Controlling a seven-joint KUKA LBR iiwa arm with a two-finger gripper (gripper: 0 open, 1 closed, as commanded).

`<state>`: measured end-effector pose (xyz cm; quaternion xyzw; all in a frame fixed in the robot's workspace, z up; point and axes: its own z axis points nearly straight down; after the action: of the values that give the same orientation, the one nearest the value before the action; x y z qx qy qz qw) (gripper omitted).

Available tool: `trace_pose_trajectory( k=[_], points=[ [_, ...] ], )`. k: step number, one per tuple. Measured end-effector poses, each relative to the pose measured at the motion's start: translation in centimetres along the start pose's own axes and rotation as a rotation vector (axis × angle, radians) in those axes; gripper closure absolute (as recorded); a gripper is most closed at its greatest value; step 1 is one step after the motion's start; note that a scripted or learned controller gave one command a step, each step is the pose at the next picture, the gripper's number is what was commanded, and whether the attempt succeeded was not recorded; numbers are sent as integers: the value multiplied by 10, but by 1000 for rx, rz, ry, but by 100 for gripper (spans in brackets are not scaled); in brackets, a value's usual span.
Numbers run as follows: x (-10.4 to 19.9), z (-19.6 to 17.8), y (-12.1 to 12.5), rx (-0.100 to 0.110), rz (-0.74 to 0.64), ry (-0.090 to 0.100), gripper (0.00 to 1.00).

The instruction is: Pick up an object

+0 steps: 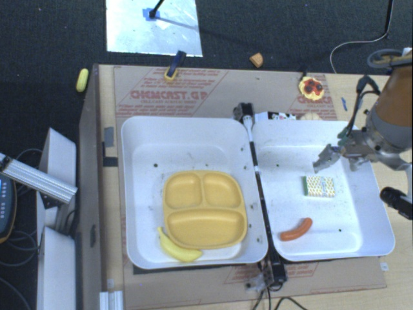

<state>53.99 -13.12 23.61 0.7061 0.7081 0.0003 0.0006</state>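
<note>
Gripper [333,155] hovers empty, fingers parted, above the right bin [371,241]. Best descent, judging by position: five o'clock onto the patterned sponge [320,186], fingers straddling its short sides.

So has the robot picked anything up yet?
Not yet. Nothing looks done: the small speckled rectangular block and the orange toy sausage lie on the floor of the right white bin, and the yellow divided plate and yellow banana sit in the left white bin. In hand: the gripper hovers above the block. Left: lowering, grasping, lifting.
</note>
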Motion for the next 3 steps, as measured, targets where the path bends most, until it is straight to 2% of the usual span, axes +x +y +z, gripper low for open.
trace_pose_trajectory(
  k=[1, 2, 3],
  points=[
    [-32, 107, 25, 3, 2, 1, 0],
    [-16, 147, 31, -9, 2, -5, 0],
    [-69, 67, 32, -3, 2, -2, 0]
  ],
)
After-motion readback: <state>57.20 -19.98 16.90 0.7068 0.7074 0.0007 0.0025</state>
